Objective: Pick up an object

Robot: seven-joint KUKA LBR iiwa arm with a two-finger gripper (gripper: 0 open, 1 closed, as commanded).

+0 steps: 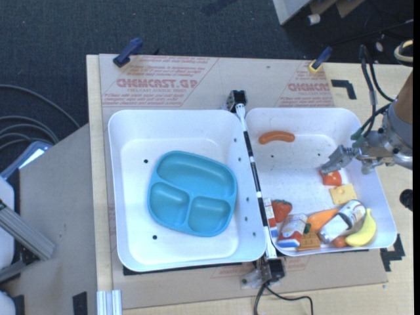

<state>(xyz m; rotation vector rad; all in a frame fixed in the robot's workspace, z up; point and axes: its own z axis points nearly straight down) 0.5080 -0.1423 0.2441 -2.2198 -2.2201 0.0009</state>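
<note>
looking down at the bench (197, 77), we are seeing two white bins sitting side by side. the left bin (125, 176) is holding a blue divided plate (191, 193) near its middle, lying flat. the right bin (367, 169) is holding a scatter of toy food: a sausage (276, 137) is lying alone toward the upper part of the bin, well apart from the rest, and a heap is crowding the lower edge. in that heap we are making out a banana (365, 231) at the lower right, a carrot (319, 218) just left of it, a small bottle (341, 220) lying between them, a red strawberry-like piece (281, 210) near the divider between the bins, and a yellow cheese slice (342, 193) lying just above the heap.

the arm is reaching in from the right edge of the frame, and the gripper (336, 163) is hanging over the right part of the right bin. a small red piece (332, 177) is sitting right at the fingertips, just above the cheese slice. we cannot tell whether the fingers are spread or closed, or whether they are actually pinching the red piece or only touching it from above.
</note>
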